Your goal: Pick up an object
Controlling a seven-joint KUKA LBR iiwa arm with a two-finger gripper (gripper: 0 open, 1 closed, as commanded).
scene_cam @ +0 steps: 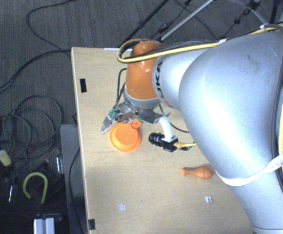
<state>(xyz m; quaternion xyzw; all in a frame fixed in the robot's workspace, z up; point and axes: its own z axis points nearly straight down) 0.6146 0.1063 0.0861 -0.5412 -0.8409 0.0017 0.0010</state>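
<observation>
Seen from above, a round orange object (125, 137) with a fine mesh-like face lies on the pale bench (97, 189), left of centre. Directly over its upper edge hangs the gripper (119, 118), just beyond the arm's orange band (141, 77), so the disc sits immediately below and slightly right of the tool tip. How far the gripper is spread cannot be told (its tip is a small blur of metal). Farther right, well apart, lies a pear-shaped orange object (198, 172), its long axis roughly left to right.
</observation>
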